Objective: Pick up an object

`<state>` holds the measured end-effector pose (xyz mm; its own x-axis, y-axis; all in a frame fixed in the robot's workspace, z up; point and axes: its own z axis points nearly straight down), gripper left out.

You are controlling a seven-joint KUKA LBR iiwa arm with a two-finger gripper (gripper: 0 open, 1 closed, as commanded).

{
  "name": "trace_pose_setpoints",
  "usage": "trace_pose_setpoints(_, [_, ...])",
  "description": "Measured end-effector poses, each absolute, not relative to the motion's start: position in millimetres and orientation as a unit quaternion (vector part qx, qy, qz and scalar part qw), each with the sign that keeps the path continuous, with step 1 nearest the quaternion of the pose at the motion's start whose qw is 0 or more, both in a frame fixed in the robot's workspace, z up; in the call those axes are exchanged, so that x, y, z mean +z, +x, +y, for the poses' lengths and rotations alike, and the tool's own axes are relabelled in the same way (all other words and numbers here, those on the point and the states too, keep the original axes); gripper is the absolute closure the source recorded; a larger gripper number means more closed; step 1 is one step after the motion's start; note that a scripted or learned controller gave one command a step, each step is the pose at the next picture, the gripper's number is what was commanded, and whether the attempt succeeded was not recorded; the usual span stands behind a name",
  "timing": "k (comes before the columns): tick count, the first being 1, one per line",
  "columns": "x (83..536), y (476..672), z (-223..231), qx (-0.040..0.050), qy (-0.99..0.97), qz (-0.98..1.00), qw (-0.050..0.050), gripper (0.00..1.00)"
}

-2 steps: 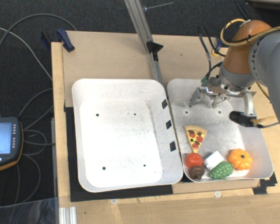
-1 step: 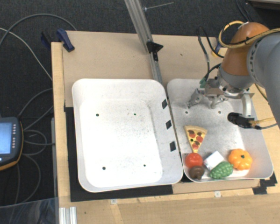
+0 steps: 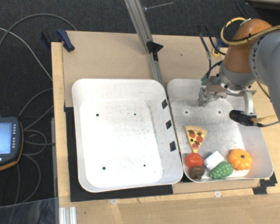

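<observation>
**Gripper over far end of right bin, objects clustered at near edge**

Bench: pale wooden top, matte, with 2 shallow white bins side by side. Both bins are rounded-corner trays with a finely speckled floor.

Left bin (image 3: 83, 125): 4 small dark dots on its floor. 3 small black clips sit along the seam where it meets the right bin (image 3: 256, 139).

Right bin, near end, 5 objects packed close:
- pizza slice (image 3: 195, 137): flat wedge, yellow with red spots, tan crust edge, point toward the near edge. Lies just above the rest.
- red tomato (image 3: 193, 160): round, smooth, touching the tip of the slice.
- brown ball (image 3: 196, 172): small, dark, glossy, against the bin's near wall, just below the tomato.
- white block (image 3: 213, 159): boxy, plain faces, between the tomato and the orange piece.
- green piece (image 3: 221, 170): knobbly, oblong, touching the white block's near side.
- orange pumpkin (image 3: 240, 158): rounded, ribbed, with a small green stem on top.

Arm: grey, smooth casing with an orange band, enters from the right. Gripper (image 3: 203, 99) is metallic grey, hanging over the far part of the right bin, well apart from the object cluster. Cannot tell whether it is open or closed; nothing visible in it. A black cylindrical part with a yellow cable juts from the wrist over the bin's right side.

Off bench: a handheld pendant with a lit screen (image 3: 2, 143) on dark carpet at left, grey cables looping around it. A slanted aluminium pole (image 3: 140, 22) rises from the bench's far side.
</observation>
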<state>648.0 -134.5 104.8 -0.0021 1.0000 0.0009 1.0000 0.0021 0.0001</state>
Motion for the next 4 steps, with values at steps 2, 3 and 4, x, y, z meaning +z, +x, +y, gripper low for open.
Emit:
trace_pose_setpoints(2, [209.8, 653.9, -146.9, -0.0021, -0.707, -0.708, -0.003, 1.0])
trace_pose_setpoints(3, [270.1, 655.3, -137.0, -0.0028, -0.706, -0.708, -0.004, 1.0])
trace_pose_setpoints(4, [272.4, 649.0, -83.6, -0.0002, -0.705, -0.709, 0.001, 1.0])
